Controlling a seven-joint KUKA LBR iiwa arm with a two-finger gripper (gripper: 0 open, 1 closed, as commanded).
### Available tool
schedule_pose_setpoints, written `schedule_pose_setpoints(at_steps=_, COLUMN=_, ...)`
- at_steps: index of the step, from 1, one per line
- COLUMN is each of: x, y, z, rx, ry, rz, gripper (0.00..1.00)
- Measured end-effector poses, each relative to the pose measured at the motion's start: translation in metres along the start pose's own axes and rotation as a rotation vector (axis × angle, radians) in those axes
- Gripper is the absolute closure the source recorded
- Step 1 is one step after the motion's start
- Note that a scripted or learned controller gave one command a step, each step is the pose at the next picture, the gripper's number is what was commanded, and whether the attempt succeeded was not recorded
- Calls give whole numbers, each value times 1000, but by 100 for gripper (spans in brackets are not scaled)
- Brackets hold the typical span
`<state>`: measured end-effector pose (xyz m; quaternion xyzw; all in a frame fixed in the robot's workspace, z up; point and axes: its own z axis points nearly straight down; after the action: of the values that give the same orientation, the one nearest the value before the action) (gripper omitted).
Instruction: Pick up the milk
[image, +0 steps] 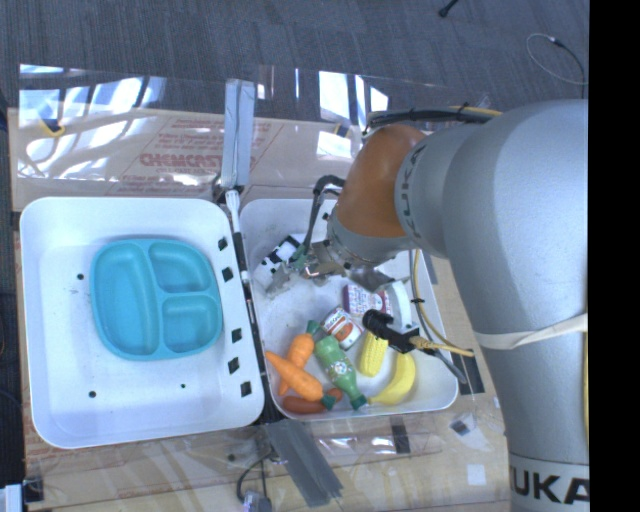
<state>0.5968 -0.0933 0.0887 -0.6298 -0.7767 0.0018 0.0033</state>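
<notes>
Gripper (305, 265) low in the upper part of the right bin (262, 215), hanging from the orange band (375, 190) of the grey arm (500, 220); too shadowed by the wrist to tell how far open, and nothing seen held. Sweeping from the left: left bin (40, 230), white and shallow, holding a teal divided plate (155, 297) and well apart from the action. Past the dividing wall, a small white pack with black patches, taken to be the milk (278, 256), though too small to read for certain. Lying against the right bin's left side, just beside the gripper on its left, possibly touching it; long axis apparently slanting up toward the right, hard to confirm. Next, below the gripper, a cluster near the front wall: two carrots (298, 352), a green bottle (338, 368), a small can (340, 328), and a banana (398, 382). Just right of the gripper, a white packet with a purple label (363, 298), partly under the wrist. Judged key relation for the coming move: milk to the left of the tool, close by, needing only a short sideways shift toward the divider before closing, with little room between pack and wall.
</notes>
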Motion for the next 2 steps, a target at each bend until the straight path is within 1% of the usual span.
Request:
schedule_pose_setpoints(at_steps=1, x=-49, y=-68, z=0, rx=0, ry=2, rz=-105, gripper=0)
schedule_pose_setpoints(at_steps=2, x=7, y=-62, z=-67, rx=-2, ry=0, rz=-77, gripper=0)
